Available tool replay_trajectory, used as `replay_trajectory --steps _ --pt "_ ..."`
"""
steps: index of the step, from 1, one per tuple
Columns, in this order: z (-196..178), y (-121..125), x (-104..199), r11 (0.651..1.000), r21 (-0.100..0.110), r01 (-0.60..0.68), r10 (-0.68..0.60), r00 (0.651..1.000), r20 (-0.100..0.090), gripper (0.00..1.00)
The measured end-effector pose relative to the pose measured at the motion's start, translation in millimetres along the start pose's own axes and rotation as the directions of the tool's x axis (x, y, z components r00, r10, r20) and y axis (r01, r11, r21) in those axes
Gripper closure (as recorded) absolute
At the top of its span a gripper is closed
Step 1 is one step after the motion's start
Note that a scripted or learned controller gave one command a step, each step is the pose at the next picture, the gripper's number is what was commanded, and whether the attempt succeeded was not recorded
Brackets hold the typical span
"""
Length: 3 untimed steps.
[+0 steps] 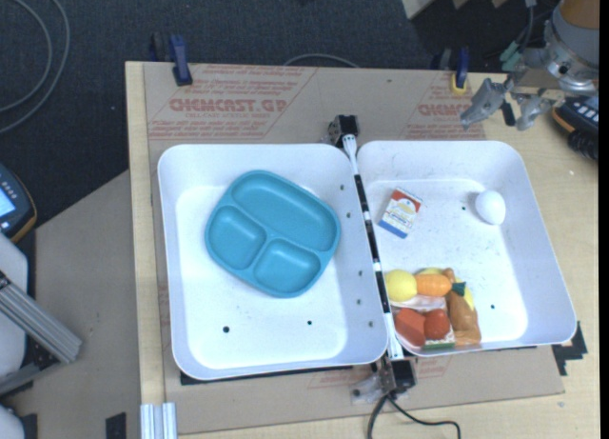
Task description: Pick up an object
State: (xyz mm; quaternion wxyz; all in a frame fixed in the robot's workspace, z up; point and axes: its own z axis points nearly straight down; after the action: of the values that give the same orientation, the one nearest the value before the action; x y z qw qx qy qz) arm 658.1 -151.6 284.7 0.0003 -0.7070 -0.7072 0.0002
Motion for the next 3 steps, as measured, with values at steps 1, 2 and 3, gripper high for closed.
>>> replay_trajectory --steps 1,2,3 --pt "57 -67 59 1.000 0.010 0.004 -0.004 1.000 -0.004 0.00" --pt "160 -108 20 1.000 0.013 -0.005 0.005 1.000 -0.001 0.00" --pt "203 -140 59 1.000 0.006 0.000 0.000 1.000 -0.003 0.00"
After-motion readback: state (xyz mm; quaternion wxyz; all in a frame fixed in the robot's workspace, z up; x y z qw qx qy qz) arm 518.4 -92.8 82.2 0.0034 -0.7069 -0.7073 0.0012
